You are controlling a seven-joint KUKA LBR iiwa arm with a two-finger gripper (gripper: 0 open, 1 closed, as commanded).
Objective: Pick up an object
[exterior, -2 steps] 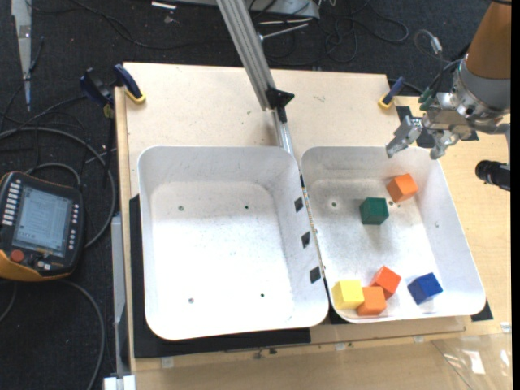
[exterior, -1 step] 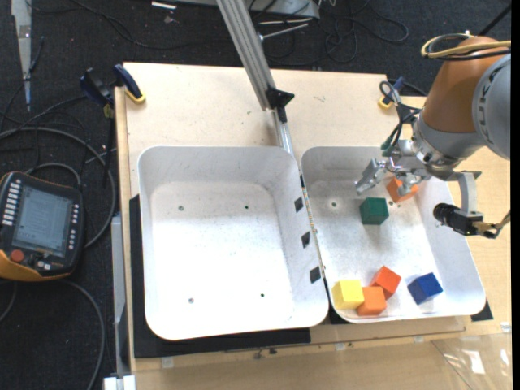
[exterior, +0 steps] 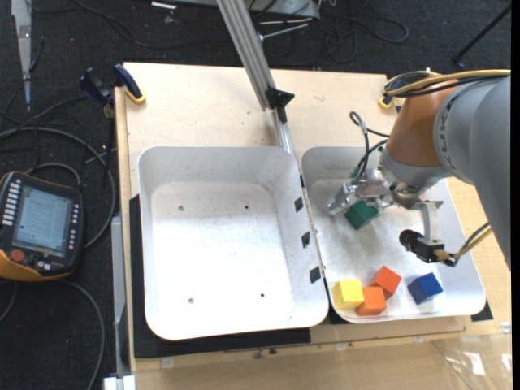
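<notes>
While the arm reaches in from the right, this is how things lie:

Gripper (exterior: 360, 202): low in the right bin (exterior: 455, 303), toward its far left corner; its fingers appear clamped on the green block (exterior: 357, 214), which shows between and just below them.
Green block: tilted, near the bin's left wall; whether it is off the floor I cannot tell.
Other blocks: yellow (exterior: 348, 292), two orange (exterior: 387, 280) (exterior: 373, 300) and blue (exterior: 424, 288), clustered along the near edge, well apart from the gripper.
Left bin (exterior: 154, 177): shares the middle wall with the right one.
Risk, grip: the block sits skewed, so the hold is likely on a corner; a lift could let it twist and drop.
Risk, wall: working this near the left wall, a sideways move could knock the block or a finger against it.
Risk, cable: loose wires at the wrist hang near the block and might snag.
</notes>
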